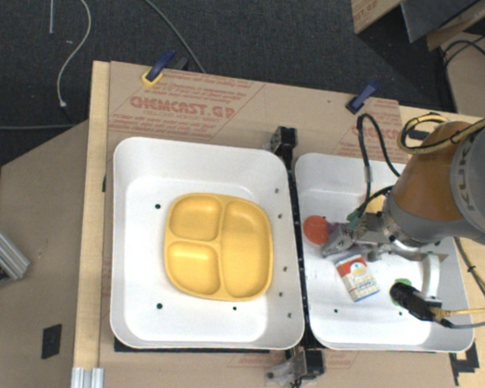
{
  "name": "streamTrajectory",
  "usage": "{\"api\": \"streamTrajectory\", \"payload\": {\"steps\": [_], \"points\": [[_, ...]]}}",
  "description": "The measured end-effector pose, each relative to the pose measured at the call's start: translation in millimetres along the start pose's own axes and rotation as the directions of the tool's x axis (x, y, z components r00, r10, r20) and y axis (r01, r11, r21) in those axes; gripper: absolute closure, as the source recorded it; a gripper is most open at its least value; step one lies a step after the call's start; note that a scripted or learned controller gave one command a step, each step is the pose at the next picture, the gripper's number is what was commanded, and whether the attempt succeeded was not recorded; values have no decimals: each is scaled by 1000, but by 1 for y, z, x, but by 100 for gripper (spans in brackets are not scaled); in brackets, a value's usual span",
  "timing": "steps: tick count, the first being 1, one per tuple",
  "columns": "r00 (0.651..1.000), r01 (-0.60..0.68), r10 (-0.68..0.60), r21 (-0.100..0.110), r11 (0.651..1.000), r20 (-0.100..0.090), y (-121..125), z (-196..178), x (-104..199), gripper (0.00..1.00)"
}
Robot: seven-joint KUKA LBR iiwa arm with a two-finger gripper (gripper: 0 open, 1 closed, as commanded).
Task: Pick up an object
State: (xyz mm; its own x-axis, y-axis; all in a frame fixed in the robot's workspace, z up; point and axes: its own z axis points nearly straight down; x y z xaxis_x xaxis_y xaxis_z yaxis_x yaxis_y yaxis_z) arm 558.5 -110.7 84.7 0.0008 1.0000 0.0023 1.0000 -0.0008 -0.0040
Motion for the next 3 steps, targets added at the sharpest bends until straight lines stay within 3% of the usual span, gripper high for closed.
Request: {"api": "streamTrajectory", "payload": {"steps": [1, 2, 3], "points": [[1000, 0, 0, -2, 1000, 0, 1, -11, 0, 100], [1000, 1, -1, -7, 1000, 3, -5, -72, -2, 100], [1000, 2, -2, -11, 1000, 4, 4, -128, -8, 100]]}}
